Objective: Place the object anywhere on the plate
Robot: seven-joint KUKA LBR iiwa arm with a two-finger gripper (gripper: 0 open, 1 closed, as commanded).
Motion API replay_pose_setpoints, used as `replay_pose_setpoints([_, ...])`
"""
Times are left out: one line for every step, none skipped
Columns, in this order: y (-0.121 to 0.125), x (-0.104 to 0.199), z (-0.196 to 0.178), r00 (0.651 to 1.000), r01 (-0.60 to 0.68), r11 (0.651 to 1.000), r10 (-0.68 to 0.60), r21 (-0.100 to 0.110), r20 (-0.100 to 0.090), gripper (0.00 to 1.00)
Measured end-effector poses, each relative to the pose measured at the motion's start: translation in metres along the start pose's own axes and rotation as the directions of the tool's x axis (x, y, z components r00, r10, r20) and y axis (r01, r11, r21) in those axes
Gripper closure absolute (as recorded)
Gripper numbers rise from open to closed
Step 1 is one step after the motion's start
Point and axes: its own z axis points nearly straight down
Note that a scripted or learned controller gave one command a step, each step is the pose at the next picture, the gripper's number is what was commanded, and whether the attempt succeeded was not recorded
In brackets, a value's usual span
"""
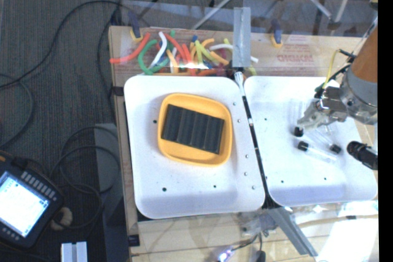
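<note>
Camera view, looking down at a slant on two shallow white bins set side by side on a wooden worktop (123,64). In the left bin (147,187) a yellow plate (164,144) is laid near the middle, with a dark ribbed rectangular insert (193,129) covering its floor; placed thus, it offers a broad, unobstructed target well apart from the bin walls. In the right bin (288,181) a small, clear, tube-like object with dark ends (317,150) is seen lying flat on the floor, well apart from the plate and separated from it by the two adjoining bin rims. This is judged to be the object of the task, though its form is too small to be made out with certainty. The hand (313,121) is held low over the right bin, just above and beside the object, the arm (368,64) entering from the right; the posture is judged to be one of approach for a grasp. Nothing is seen between the fingers, and whether they are parted or closed cannot be told.

Behind the bins a heap of coloured flexible tubes (178,52) is kept out of the working area. A strip bearing red lettering (301,58) is fixed along the rear edge; the writing is too blurred to be read. A handheld screen unit (21,199) lies on the floor at lower left.
</note>
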Motion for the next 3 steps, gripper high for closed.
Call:
replay_pose_setpoints([-0.051,0.044,0.028,0.999,-0.045,0.999,0.045,0.001,0.002,1.00])
replay_pose_setpoints([-0.031,0.080,0.038,0.991,0.131,0.991,-0.131,0.000,0.003,1.00])
replay_pose_setpoints([-0.025,0.131,0.043,0.968,0.250,0.968,-0.250,0.000,0.004,1.00])
